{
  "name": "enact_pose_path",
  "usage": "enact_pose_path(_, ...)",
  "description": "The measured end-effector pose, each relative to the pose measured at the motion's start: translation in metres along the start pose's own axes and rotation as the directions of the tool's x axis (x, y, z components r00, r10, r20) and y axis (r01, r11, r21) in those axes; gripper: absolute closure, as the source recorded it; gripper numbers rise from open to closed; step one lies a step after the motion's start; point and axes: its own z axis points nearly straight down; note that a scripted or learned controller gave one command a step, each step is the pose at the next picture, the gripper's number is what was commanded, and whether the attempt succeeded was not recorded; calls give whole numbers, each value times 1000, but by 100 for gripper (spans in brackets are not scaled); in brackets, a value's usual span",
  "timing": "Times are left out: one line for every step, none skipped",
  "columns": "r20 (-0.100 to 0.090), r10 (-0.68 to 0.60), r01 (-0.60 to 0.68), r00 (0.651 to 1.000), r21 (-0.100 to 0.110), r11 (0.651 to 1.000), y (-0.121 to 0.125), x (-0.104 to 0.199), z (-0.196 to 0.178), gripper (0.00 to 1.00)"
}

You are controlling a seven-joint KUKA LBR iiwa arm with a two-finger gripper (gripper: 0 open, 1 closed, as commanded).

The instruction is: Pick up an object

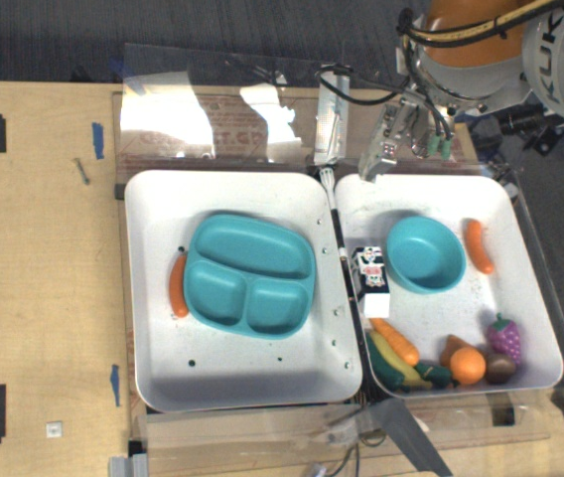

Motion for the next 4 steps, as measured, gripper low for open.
enact_pose_path(-6, -95, 95, 995, 2, 995, 25, 12, 13, 100)
enact_pose_path(1, -279, 279, 960, 1, 960, 4, 11, -3, 100)
enact_pose_path(-7, -214, 214, 977, -3, 977, 117, 25, 41, 100)
enact_pose_path(4, -343, 343, 939, -2, 939, 177, 50, 182, 100)
